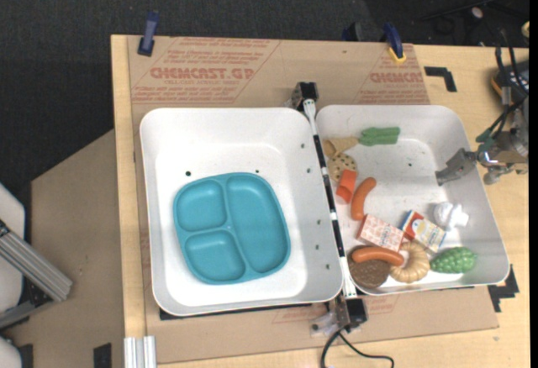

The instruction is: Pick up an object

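The right bin [420, 118] holds several toy foods. A green piece [380, 136] lies at the back, with a cookie [342, 165] and a carrot [346, 186] along the left wall. Beside the carrot is an orange sausage [363, 197]. Toward the front are a red-and-white box [381, 233], a small carton [423, 229], a white lump [448, 213], a croissant [412, 265], a hot dog [378, 255], a brown patty [368, 272] and a green vegetable [454, 260]. My gripper [459, 166] hangs at the bin's right side, above the bare floor and apart from every item.
The left bin [168, 139] holds a teal divided plate [231, 226]. A black hinge strip [324, 181] runs between the two bins. Blue clamps [149, 32] [392, 42] hold the cardboard sheet at the back. Cables and arm parts [508, 118] crowd the right edge.
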### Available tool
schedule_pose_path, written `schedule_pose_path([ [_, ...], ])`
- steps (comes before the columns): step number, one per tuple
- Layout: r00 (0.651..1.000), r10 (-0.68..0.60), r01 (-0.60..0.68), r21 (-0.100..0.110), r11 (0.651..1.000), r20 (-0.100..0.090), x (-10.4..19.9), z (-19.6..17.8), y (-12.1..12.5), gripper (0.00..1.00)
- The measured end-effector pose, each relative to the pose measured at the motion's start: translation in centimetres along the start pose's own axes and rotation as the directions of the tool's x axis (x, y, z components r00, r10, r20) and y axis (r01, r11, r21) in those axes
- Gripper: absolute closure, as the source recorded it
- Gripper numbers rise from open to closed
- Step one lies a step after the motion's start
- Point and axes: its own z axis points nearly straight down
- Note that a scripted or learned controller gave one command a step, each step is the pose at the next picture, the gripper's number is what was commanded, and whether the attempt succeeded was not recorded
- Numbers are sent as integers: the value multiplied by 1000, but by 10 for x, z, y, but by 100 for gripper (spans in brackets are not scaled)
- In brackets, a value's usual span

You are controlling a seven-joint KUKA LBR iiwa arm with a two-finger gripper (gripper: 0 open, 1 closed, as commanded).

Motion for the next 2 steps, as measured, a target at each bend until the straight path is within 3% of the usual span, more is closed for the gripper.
schedule_pose_path([
  [1, 1000, -9, 9, 2, 1000, -3, 69, 86, 67, 0],
  [2, 1000, -4, 4, -3, 1000, 0, 73, 126, 141, 0],
])
